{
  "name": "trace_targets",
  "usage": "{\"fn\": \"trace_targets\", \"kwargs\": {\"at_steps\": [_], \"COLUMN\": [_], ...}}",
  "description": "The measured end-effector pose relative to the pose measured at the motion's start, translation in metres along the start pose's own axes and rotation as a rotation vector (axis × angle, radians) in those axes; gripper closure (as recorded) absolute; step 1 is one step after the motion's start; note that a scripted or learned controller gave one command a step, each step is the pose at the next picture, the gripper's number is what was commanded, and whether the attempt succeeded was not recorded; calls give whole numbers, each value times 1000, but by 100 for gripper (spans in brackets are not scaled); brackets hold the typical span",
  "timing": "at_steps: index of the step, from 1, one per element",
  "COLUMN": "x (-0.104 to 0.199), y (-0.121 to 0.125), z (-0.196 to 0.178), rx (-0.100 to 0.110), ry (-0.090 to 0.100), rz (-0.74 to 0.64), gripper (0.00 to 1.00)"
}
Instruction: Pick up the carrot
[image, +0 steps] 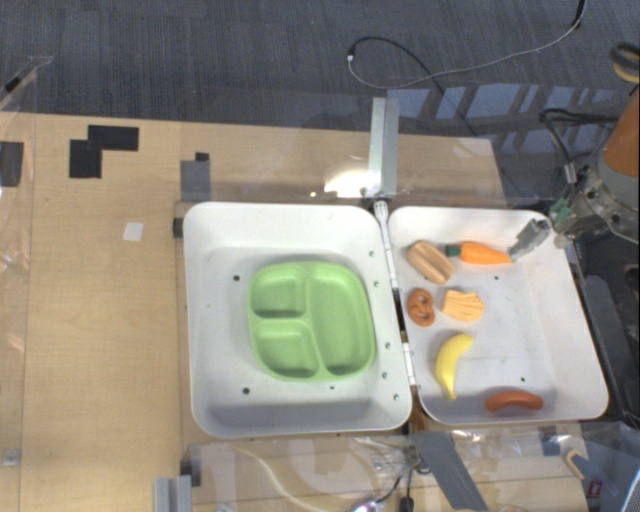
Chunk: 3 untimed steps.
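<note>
The carrot (482, 254), orange with a small green top pointing left, lies on its side near the back of the right bin (560, 340). My gripper (529, 240) hangs just right of the carrot's tip, close to it at the bin's back right corner. Nothing is seen held in it. The grey arm with its orange band (618, 160) reaches in from the right edge.
Also in the right bin: a tan bun (430, 262) left of the carrot, a brown pretzel (421, 306), a yellow-orange wedge (462, 305), a banana (451, 363) and a red sausage (514, 402). The left bin (215, 250) holds a green divided plate (310, 320).
</note>
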<state>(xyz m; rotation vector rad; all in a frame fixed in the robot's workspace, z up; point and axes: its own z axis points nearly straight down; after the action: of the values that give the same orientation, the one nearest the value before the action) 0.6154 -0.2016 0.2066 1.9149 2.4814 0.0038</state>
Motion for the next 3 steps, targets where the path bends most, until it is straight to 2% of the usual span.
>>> {"fn": "trace_targets", "kwargs": {"at_steps": [1, 2, 3], "x": [-15, -15, -9], "y": [51, 51, 51], "z": [64, 63, 113], "rx": [0, -1, 14], "ry": [1, 0, 0], "rz": [-100, -101, -406], "gripper": [0, 0, 0]}}
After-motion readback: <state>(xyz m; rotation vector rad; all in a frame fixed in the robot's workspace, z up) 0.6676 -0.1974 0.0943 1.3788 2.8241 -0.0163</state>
